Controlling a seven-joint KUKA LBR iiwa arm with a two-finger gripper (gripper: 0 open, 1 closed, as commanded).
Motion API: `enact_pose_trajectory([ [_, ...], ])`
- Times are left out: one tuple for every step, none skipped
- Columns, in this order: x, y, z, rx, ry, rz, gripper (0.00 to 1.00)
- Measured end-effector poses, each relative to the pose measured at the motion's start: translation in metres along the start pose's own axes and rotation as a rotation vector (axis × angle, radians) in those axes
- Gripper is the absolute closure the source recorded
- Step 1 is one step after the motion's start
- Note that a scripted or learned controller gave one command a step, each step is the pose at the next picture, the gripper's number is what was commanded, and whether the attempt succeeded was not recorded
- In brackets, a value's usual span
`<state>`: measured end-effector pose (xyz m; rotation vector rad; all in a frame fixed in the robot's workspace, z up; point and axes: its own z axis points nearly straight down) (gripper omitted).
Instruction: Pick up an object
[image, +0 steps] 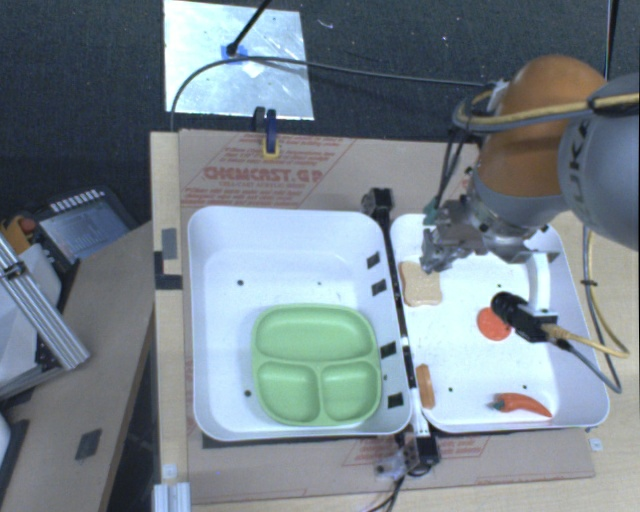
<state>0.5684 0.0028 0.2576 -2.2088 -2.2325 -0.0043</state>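
Observation:
In the right bin (570, 390) lie a tan slice of toast (421, 286) near the left wall, a red-orange disc (488, 324) in the middle, an orange carrot with a green top (522, 404) at the front, and a small orange stick (425, 385) by the front left wall. My gripper (436, 256) hangs over the back left part of this bin, just above and behind the toast. Nothing shows in its grasp.
The left bin (215, 300) holds a green divided plate (316, 362) at its front right. A black clip-lined divider (390, 300) separates the two bins. The arm's bulky orange and grey wrist (540, 130) looms over the back of the right bin.

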Motion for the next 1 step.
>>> enact_pose_trajectory([
  [0.0586, 0.0005, 0.0177, 0.001, -0.001, 0.001, 1.0],
])
